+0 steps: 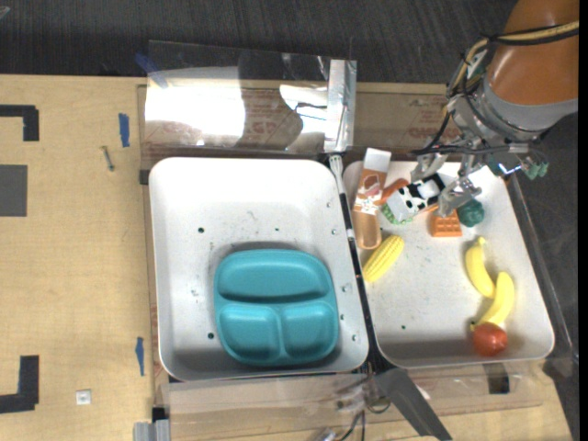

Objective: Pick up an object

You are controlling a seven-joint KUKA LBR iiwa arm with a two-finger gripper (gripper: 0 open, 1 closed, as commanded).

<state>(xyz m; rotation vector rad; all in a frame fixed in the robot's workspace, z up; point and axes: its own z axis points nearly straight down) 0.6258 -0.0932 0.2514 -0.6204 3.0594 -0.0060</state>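
Left white shallow bin (175, 191): teal moulded plastic divided tray (274, 306), near half. Right white bin (528, 343), left to right: yellow plastic corn cob (383, 257), black-and-white toy cow (424, 192), small orange block (446, 226), yellow plastic banana (488, 285), red ball (490, 340). Hand (446, 176) hovers at far end over cow and block; grip state cannot be told. Likely target: cow, compact, glossy, crowded by neighbours. Best descent: straight down, centred, clear of block.
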